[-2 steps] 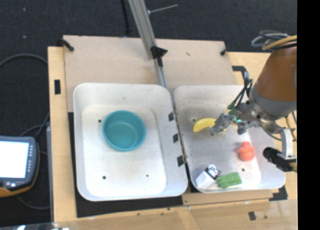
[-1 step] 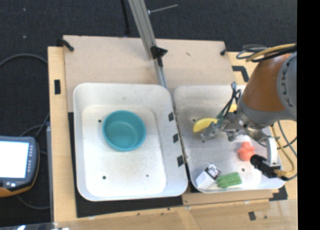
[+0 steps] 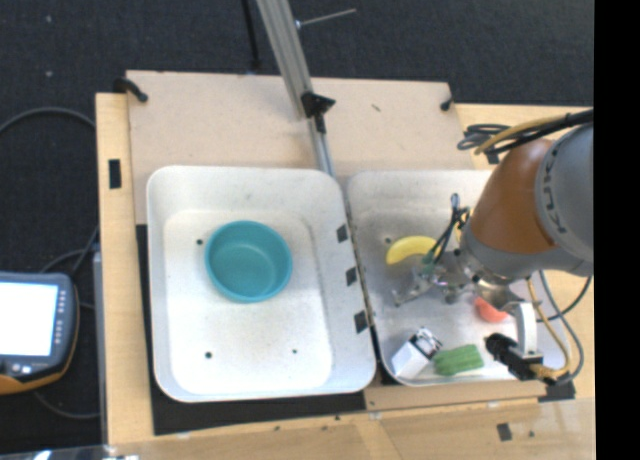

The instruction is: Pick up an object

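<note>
Plainly the arm dominates the right bin, its orange band hanging over the gripper low in the middle of that bin. Whether the jaws are open or closed I cannot tell — the metal parts blur against the white floor, and nothing shows between them. The left bin lies well away on the far side of the jaws, with a teal bowl in it. Nearest the jaws is a banana, just beside them, toward the bin's back wall. A green block and a small white-and-black piece lie near the front rim; something orange-red peeks from under the wrist. The step looks like the descent onto a pick — likely the banana. Next, the jaws need to straddle it and close squarely before lifting.
</note>
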`<state>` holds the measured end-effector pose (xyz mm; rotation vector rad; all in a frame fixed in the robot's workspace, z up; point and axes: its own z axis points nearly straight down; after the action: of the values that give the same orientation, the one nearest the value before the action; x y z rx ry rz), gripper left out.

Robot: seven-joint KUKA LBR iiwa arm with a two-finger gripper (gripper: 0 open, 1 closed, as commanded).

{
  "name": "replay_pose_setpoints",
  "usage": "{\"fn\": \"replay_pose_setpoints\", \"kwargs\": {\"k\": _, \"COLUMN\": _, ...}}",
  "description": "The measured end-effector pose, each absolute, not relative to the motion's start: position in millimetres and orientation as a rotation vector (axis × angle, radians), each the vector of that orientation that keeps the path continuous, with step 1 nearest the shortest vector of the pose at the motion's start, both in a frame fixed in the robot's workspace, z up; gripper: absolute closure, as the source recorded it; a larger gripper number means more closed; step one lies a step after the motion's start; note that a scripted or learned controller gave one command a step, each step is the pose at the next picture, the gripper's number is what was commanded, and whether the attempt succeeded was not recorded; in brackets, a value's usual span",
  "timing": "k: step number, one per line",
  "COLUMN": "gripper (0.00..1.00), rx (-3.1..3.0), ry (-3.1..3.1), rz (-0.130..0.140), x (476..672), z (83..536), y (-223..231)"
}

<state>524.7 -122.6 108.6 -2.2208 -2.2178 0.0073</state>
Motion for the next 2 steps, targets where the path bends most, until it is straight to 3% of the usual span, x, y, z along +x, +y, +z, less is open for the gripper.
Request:
{"fn": "replay_pose_setpoints", "kwargs": {"k": 1, "gripper": 0.00, "rx": -2.224, "ry": -2.219, "rz": 0.003, "x": 524.6, "z": 100, "y": -124}}
{"fn": "replay_pose_setpoints", "kwargs": {"k": 2, "gripper": 1.00, "rx": -2.231, "ry": -2.214, "rz": -0.005, "x": 526.2, "z": 112, "y": -124}}
